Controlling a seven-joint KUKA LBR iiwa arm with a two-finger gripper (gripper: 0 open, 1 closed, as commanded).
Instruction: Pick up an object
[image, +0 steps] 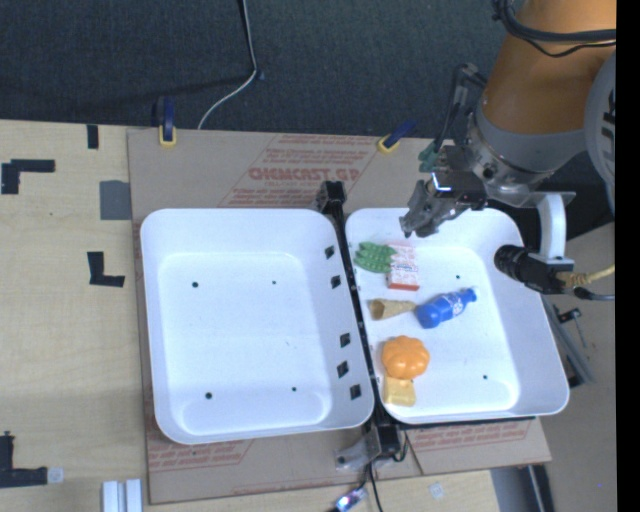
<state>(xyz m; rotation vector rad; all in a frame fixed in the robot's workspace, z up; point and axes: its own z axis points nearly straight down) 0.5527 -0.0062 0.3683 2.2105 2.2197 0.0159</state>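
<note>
One fixed camera looks down aslant on both bins (160, 300).

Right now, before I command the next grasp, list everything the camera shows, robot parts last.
Bins: 2, white, side by side on the bench.
Green item: 1, right bin, top left.
Small packet: 1, red and white, beside the green item.
Cone-shaped piece: 1, tan, right bin, left side.
Bottle: 1, blue, lying mid right bin.
Round object: 1, orange, lower left.
Block: 1, yellow, just below it.
Gripper: 1, dark, above right bin's top edge.
</note>
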